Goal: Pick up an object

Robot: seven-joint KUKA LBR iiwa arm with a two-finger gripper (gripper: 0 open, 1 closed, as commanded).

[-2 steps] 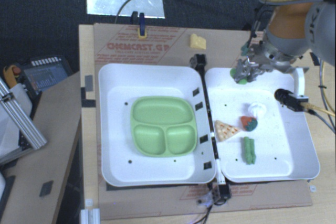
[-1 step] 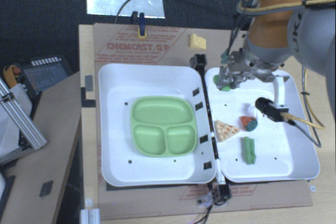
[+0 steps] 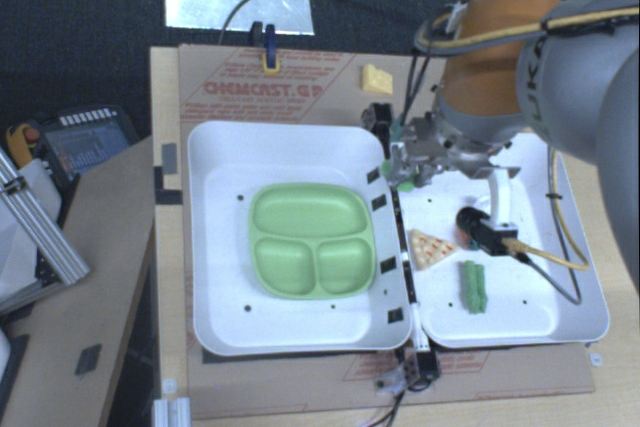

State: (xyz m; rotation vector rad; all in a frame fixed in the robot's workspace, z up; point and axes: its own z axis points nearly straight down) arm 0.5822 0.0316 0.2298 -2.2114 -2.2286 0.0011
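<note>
You're mid-approach: gripper (image 3: 412,170) low over right white bin (image 3: 575,315), jaw state can't tell; next, line up w/ green ridged stick (image 3: 474,286).

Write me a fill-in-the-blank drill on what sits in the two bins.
1. The green divided tray lies in the ____ bin.
2. The tray has ____ compartments.
3. The pizza-slice toy lies in the right bin, to the ____ of the green stick-shaped piece in this view.

Missing words: left; three; left
</note>
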